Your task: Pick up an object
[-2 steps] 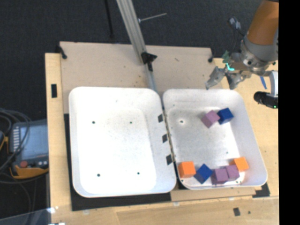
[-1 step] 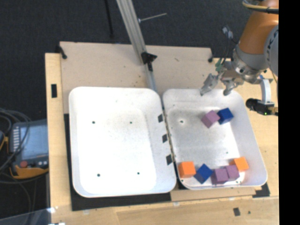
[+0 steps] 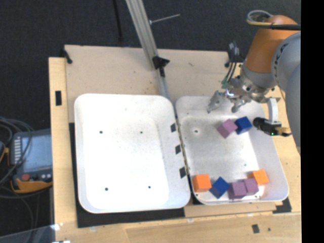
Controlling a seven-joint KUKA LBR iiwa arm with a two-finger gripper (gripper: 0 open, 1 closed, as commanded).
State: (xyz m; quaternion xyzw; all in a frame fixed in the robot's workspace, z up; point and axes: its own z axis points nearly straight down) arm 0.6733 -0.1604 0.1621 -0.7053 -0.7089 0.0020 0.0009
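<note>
The right bin (image 3: 202,110) holds several small cubes. A purple cube (image 3: 227,128) and a blue cube (image 3: 243,124) lie touching near its far right. Along its near edge sit an orange cube (image 3: 202,182), a blue cube (image 3: 219,187), two purple cubes (image 3: 238,190) and another orange cube (image 3: 260,176). My gripper (image 3: 225,104) hovers over the bin's far edge, just above and behind the purple and blue pair. It is open, with nothing between its fingers (image 3: 214,102).
The left bin (image 3: 83,151) lies beside the right one. A slanted metal rail (image 3: 144,29) rises from behind the bins' shared edge. A black part (image 3: 267,126) juts over the right bin's right rim. Wooden bench edges surround both bins.
</note>
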